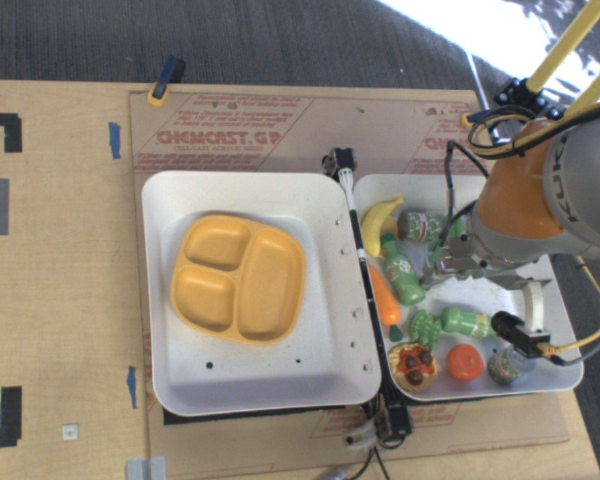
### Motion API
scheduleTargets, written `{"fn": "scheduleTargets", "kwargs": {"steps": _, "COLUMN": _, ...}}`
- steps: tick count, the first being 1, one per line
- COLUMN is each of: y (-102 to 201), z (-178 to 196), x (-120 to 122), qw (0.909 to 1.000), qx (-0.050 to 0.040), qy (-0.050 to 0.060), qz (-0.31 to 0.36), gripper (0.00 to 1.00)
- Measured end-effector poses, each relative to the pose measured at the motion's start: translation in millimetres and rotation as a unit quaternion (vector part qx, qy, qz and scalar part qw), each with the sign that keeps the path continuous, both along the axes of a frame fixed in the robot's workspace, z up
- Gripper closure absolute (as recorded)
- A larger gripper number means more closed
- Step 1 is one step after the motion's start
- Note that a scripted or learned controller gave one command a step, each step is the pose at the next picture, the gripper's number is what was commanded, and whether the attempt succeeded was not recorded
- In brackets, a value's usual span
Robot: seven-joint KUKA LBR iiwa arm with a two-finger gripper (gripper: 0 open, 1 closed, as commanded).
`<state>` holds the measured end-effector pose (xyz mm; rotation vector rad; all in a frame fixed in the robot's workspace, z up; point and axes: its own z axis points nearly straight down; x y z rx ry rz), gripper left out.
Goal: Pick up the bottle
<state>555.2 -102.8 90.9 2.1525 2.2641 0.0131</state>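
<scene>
Several small bottles lie in the right bin. One green bottle lies slanted near the bin's left side, and a second green bottle lies lower down in the middle. A labelled bottle rests near the top beside the banana. My gripper hangs low over the middle of the bin, just right of the slanted green bottle, under the orange band of the arm. Nothing is visibly held between its tips.
A banana, an orange carrot, a red tomato, a round toy food piece and a grey object crowd the right bin. The left bin holds a yellow divided plate.
</scene>
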Motion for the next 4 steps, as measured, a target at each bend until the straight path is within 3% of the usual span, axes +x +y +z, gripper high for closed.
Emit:
{"fn": "scheduleTargets", "kwargs": {"steps": 1, "y": 3.1, "z": -0.8, "x": -0.3, "qw": 1.0000, "qx": 0.0030, "qy": 0.002, "qz": 0.001, "gripper": 0.00}}
{"fn": "scheduleTargets", "kwargs": {"steps": 2, "y": -25.0, "z": 99.8, "x": 7.4, "qw": 0.9991, "qx": 0.0019, "qy": 0.008, "qz": 0.042, "gripper": 0.00}}
{"fn": "scheduleTargets", "kwargs": {"steps": 3, "y": 5.1, "z": 28.7, "x": -49.7, "qw": 0.9944, "qx": 0.0026, "qy": 0.010, "qz": 0.106, "gripper": 0.00}}
{"fn": "scheduleTargets", "kwargs": {"steps": 4, "y": 13.0, "z": 94.3, "x": 14.3, "qw": 0.9801, "qx": 0.0007, "qy": 0.008, "qz": 0.198, "gripper": 0.00}}
